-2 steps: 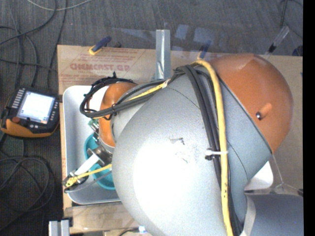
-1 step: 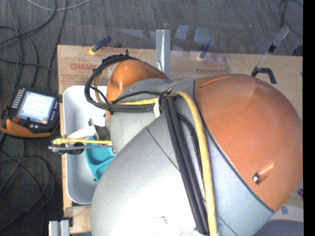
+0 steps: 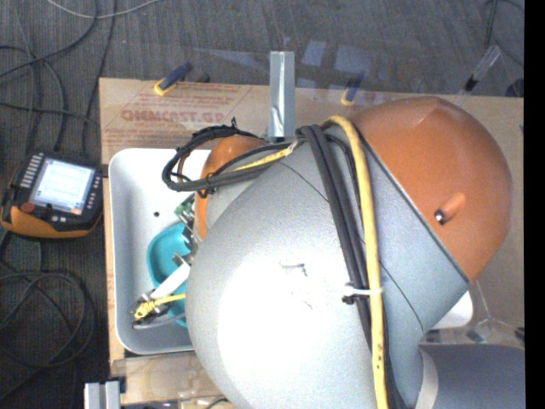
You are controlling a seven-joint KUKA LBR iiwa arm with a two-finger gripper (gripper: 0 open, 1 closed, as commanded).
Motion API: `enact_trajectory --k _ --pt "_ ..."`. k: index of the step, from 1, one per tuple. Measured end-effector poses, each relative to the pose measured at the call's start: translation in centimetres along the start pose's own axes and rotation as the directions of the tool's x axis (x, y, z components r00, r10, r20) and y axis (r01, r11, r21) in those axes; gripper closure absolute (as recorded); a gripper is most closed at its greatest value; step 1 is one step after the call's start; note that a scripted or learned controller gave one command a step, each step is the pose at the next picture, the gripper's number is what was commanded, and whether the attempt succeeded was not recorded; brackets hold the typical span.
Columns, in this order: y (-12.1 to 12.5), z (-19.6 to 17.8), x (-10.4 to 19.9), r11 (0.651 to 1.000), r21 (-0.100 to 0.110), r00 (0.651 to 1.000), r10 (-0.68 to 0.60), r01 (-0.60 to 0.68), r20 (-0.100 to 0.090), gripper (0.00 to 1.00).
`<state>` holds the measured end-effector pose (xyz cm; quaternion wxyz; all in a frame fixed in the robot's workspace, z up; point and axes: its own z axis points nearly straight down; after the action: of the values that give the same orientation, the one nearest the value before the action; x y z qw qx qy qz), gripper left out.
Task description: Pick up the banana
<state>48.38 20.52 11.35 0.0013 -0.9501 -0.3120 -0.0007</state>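
Surfaces: smooth painted arm, glossy bin, raw board, woven floor.

The arm (image 3: pixel 289 313) filling the lower centre has a smooth, satin grey shell, with a glossy orange dome (image 3: pixel 434 169) at the upper right; matt black rubbery cables (image 3: pixel 336 194) and a yellow one run over it. The left bin (image 3: pixel 136 194) looks like glossy white plastic, holding a shiny teal plastic item (image 3: pixel 166 254). The bench (image 3: pixel 145 113) is matt brown board with faded print. The floor (image 3: pixel 102 41) is rough grey carpet.

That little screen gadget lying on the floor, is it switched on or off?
On. The handheld controller on the floor left of the bench has a brightly lit screen.
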Motion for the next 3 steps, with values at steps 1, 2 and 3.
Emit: enact_trajectory --k 1,2,3 --pt "-1.4 -6.1 0.9 0.960 -0.003 0.960 0.280 -0.280 0.007 1.00" --pt "0.8 0.6 -0.4 0.999 0.002 0.999 0.035 -0.035 0.000 1.00" --pt "-2.3 -0.7 1.4 0.913 -0.005 0.913 0.407 -0.407 0.007 1.00"
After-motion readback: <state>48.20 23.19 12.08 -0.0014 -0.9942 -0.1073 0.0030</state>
